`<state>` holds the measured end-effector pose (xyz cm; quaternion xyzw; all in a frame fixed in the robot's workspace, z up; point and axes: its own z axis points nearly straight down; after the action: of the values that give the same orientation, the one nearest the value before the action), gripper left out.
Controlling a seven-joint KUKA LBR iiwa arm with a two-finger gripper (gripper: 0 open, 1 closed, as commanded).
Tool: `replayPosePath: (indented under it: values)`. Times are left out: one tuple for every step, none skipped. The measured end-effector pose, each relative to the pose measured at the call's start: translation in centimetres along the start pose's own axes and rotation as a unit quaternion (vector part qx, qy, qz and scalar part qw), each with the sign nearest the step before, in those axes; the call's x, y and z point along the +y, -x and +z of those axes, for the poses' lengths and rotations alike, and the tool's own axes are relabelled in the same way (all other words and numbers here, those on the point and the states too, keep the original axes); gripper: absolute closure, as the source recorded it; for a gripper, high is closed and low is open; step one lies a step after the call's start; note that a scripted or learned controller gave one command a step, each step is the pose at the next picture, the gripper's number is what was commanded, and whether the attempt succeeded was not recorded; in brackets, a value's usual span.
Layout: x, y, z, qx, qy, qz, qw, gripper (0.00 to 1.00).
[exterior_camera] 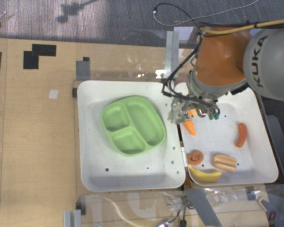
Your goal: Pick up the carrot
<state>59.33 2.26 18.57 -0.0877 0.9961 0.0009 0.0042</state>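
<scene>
Lying in the left bin (92, 174), well apart from the work, is a green divided plate (132, 124). Moving right across the wall between the bins, the carrot (189, 126) comes next: it sits at the left edge of the right bin (260, 171), with its long axis slanting from upper left to lower right and its narrow tip pointing down-right. The gripper (193, 111) hangs directly above the carrot's upper end, so the thing to be picked is straight below it and trails off a little toward the near side. Whether the gripper is open, closed or clamped on the carrot cannot be told, because the wrist and cables hide that part. Nearer the camera lie a round orange piece (195, 157), a banana (206, 175) and a bread roll (225, 162); farther right rests a sausage (241, 135).
</scene>
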Motion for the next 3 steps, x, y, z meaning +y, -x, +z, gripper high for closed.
replayPosePath:
  values:
    - [1.9, 2.2, -9.4, -0.002, 0.000, -0.098, 0.9952, 1.00]
    - [-7.5, 3.3, -1.9, 0.000, 0.000, -0.196, 0.9806, 1.00]
    - [-7.5, 3.3, -1.9, 0.000, 0.000, -0.196, 0.9806, 0.00]
